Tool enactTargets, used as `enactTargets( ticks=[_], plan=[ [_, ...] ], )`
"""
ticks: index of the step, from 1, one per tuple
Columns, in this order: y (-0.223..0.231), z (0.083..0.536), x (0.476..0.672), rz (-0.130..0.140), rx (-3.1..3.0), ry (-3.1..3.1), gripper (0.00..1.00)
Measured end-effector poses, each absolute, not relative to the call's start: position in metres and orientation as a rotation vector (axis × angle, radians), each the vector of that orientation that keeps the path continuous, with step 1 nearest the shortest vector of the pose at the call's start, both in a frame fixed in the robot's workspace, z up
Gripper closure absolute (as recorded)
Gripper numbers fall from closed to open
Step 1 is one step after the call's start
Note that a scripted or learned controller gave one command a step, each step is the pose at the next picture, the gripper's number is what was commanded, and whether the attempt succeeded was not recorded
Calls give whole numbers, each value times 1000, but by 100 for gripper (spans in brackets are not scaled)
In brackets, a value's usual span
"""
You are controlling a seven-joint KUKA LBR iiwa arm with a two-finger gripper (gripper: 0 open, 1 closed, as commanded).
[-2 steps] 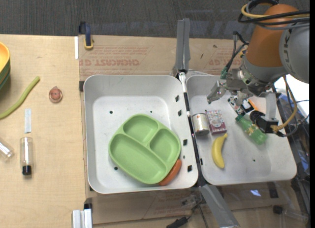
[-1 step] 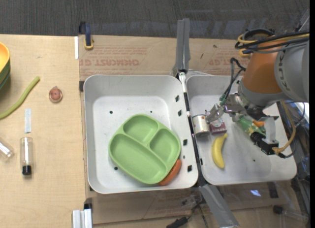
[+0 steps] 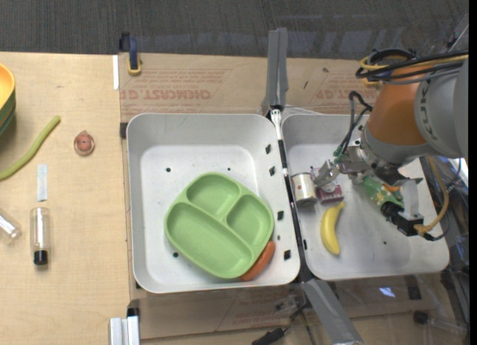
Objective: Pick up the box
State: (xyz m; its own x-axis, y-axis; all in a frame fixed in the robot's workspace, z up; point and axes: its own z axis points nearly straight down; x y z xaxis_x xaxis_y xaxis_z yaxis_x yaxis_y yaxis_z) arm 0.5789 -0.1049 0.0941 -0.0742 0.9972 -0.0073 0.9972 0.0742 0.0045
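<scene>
Banana (image 3: 331,230) near gripper (image 3: 325,174), box (image 3: 329,193) between, mid-bin.

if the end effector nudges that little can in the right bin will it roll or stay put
The can looks to be lying on its side by the right bin's left wall, so a nudge would probably roll it. Its metal skin looks smooth, likely slippery to pinch. It seems small and probably light, so the end effector working at the box beside it could easily knock it.
</scene>
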Motion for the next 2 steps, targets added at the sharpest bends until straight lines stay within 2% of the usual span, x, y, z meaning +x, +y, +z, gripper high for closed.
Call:
enactTargets(
  ticks=[1,2],
  plan=[
    [-102,101,578,-2,2134,2302,100],
    [-41,227,577,-4,2093,2344,100]
  ],
)
